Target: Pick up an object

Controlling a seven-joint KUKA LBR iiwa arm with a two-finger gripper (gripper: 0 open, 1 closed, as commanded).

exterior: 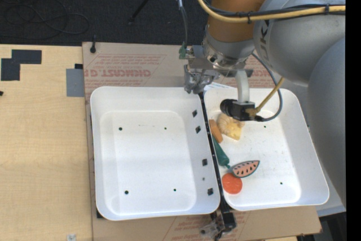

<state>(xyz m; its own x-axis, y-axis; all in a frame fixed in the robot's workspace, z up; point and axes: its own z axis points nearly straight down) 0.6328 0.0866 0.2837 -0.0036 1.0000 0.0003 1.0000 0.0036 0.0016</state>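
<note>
Nearest me in the right bin (282, 144), close to the wall (202, 147) it shares with the left bin (146, 161), lie an orange ball (232, 184) just beside a melon slice (246, 167), then a green piece (221, 156), an orange stick (215, 131) and a pale lump (232, 128) farther back. I judge all of them light, stiff toys; the ball would likely roll out of a pinch, so I would take the slice across its short width or the lump across its middle. Farthest, the gripper (196, 84) hangs over the far end of that wall, and I cannot tell whether it is spread or closed.
</note>
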